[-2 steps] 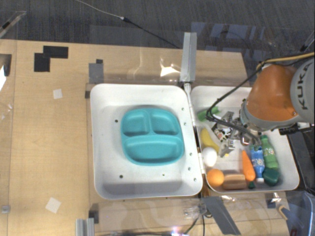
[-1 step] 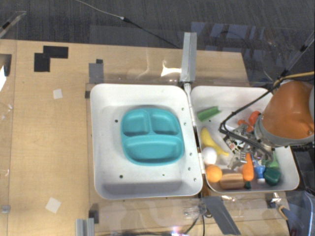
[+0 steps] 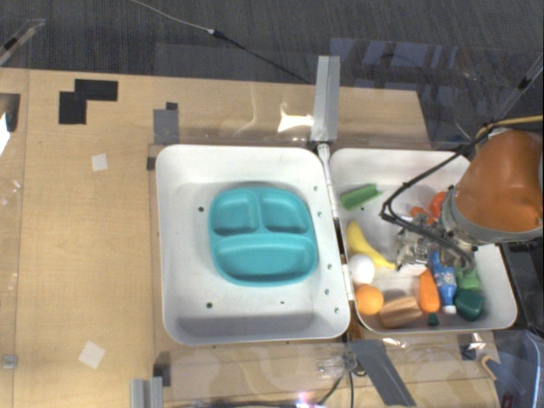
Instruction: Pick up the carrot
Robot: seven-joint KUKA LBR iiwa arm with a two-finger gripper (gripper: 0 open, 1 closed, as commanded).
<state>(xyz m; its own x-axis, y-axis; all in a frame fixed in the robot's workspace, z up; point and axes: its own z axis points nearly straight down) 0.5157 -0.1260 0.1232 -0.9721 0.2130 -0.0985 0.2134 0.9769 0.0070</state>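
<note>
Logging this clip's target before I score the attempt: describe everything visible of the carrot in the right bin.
The carrot is a small, smooth orange piece, plastic-looking like a toy, tapered, lying roughly lengthwise toward the near wall of the right bin. Its upper end sits under the gripper. A blue bottle-like item lies along its right side, and a brown cylinder is close on its left. Whether either touches it is unclear. It rests on the bin floor, not lifted.
</note>
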